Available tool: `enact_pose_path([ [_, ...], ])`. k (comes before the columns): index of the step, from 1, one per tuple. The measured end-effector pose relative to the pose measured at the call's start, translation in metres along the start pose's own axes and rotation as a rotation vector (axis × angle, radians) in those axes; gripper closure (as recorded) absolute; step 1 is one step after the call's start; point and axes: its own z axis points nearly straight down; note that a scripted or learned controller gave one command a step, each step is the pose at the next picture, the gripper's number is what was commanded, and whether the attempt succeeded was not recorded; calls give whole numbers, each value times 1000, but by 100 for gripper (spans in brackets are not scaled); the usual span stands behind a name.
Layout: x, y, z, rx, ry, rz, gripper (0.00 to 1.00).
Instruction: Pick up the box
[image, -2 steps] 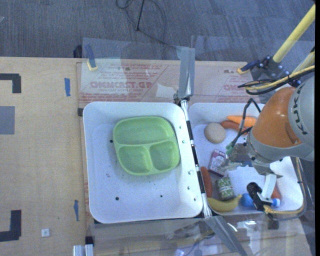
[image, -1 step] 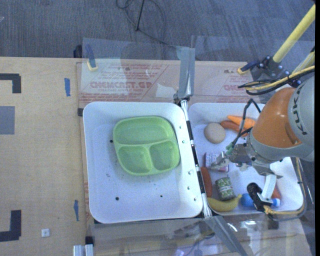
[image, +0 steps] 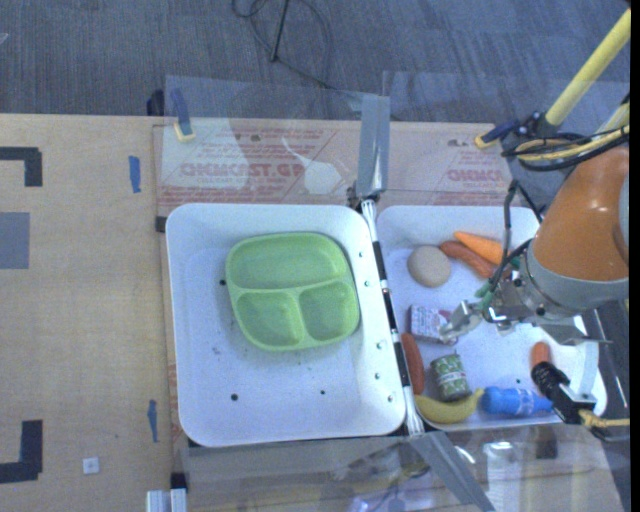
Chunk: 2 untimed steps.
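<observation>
— Where's the box (image: 427, 322) they want picked up?

— In the right bin (image: 395, 232), near its left wall. It's a small white box with a pinkish print on it, lying flat on the bin floor, just below a round beige thing, maybe a potato (image: 429, 266).

— And the arm?

— The arm (image: 585, 235) reaches in from the right, grey with that big orange band. The gripper (image: 463, 318) is low over the right bin, right at the box's right edge. From here it looks to be touching or almost touching it, but I can't say the box sits between the fingers.

— Are the jaws open or closed?

— I cannot tell. The metal parts at the tip blur together from this angle.

— What else is in that bin?

— Two carrots (image: 472, 251) lying at a slant by the potato, towards the back. A reddish sausage-like piece (image: 411, 360) along the left wall, below the box. A small dark can (image: 449, 377) just beside it, and a banana (image: 447, 406) curved along the front edge under the can. A blue bottle (image: 516, 402) lies on its side next to the banana's tip. There's also a small orange thing (image: 541, 352) near the right side, partly behind the arm's black fittings.

— And the left bin?

— The left bin (image: 200, 380) has a green divided plate (image: 292, 290) with three sections, sitting a bit above the middle. Both bins rest on a wooden bench (image: 80, 330) with blue tape marks.
</observation>
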Motion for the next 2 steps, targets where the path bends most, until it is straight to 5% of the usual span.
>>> enact_pose_path([
  [1,-10,33,89,-1,1,-94,0],
  [2,-21,86,97,-5,-1,45,0],
])
